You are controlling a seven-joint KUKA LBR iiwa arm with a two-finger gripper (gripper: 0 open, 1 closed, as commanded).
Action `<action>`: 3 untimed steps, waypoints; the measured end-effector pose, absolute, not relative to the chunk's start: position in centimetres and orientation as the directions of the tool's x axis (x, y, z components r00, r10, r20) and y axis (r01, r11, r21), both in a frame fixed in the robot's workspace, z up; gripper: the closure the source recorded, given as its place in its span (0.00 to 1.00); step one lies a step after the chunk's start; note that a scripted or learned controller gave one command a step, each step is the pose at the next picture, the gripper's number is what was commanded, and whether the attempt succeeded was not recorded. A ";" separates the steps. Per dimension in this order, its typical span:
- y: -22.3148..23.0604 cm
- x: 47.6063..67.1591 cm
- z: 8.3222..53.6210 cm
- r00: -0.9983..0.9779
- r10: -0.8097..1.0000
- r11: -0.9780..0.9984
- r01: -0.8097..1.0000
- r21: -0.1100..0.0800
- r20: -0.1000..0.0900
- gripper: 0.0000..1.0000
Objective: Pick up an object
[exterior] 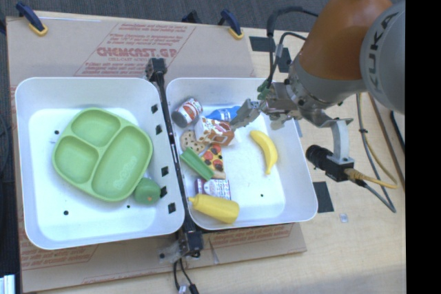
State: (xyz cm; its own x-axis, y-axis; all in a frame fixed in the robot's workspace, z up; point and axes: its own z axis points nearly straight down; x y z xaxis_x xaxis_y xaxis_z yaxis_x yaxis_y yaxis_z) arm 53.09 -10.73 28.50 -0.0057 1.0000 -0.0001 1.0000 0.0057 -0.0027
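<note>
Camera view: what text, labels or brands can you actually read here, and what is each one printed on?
"CHEMCAST GP", red print on the cardboard sheet behind the bins; the smaller red lines around it are too blurred to read.
"KU", the visible part of dark lettering on the grey arm.
Print on the small can, blue packet and picture cards in the right bin: too small to read.

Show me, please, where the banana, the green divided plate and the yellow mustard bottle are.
banana [266, 150]: camera view, middle of its curved body.
green divided plate [103, 154]: camera view, ridge between its compartments.
yellow mustard bottle [216, 208]: camera view, middle of its body.
</note>
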 end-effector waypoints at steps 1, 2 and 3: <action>-21.2 55.2 15.9 -0.004 1.000 0.004 1.000 -0.007 0.000 0.00; -18.5 62.8 9.0 -0.008 1.000 0.008 1.000 -0.006 0.000 0.00; -18.5 62.9 10.2 -0.011 1.000 0.011 1.000 -0.004 -0.001 1.00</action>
